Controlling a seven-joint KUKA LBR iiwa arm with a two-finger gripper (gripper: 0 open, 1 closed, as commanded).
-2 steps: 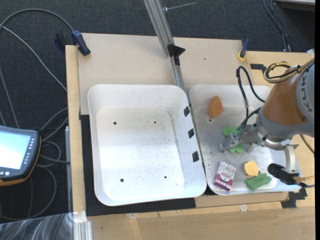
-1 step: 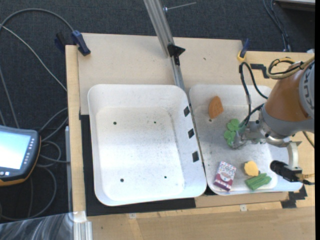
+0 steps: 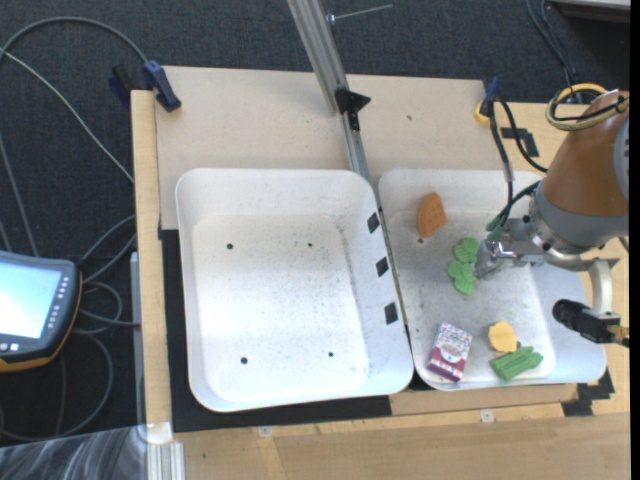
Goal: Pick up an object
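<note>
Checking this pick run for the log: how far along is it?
Done: the arm has reached into the right bin, with the gripper low beside the green leafy toy. In hand: nothing visibly lifted; that toy lies on the bin floor. Left: grasp and lift. The orange piece, small carton, yellow piece and green ridged piece lie untouched.

Wooden bench (image 3: 250, 118) on dark carpet (image 3: 60, 168), cables (image 3: 60, 38)
</note>
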